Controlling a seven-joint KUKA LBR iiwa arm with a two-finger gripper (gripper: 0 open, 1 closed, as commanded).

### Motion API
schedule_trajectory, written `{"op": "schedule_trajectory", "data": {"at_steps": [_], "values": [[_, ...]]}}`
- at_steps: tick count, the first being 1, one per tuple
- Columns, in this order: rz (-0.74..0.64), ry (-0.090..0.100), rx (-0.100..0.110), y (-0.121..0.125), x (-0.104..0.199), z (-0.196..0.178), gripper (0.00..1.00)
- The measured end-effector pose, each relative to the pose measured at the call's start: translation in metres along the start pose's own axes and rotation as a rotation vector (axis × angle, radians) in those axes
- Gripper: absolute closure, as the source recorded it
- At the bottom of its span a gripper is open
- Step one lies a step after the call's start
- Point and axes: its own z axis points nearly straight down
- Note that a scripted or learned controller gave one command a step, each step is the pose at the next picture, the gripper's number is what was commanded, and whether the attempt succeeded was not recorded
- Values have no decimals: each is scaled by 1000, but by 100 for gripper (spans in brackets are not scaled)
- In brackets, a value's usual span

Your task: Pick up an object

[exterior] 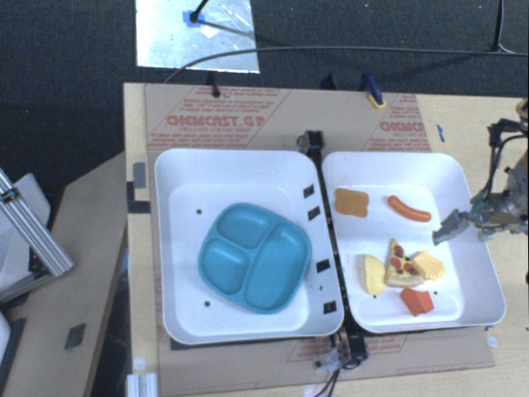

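The right bin [463,172] holds several toy foods: an orange toast slice [351,203], a red sausage [409,209], a pizza slice [400,265], a yellow cheese wedge [429,265], a pale yellow piece [371,275] and a red-orange block [417,302]. My gripper [452,225] reaches in from the right over that bin's right side. It hangs just above and right of the cheese wedge and below right of the sausage. Nothing is seen held in it.
The left bin [178,222] carries a blue divided plate [253,256]. A black divider with clips [322,238] runs between the bins. Cables cross the dark floor behind the bench. A metal frame [33,230] stands at the left.
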Motion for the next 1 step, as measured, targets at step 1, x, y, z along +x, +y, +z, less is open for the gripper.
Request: {"op": "schedule_trajectory", "data": {"at_steps": [1], "values": [[-3, -2, -9, 2, 0, -4, 0]]}}
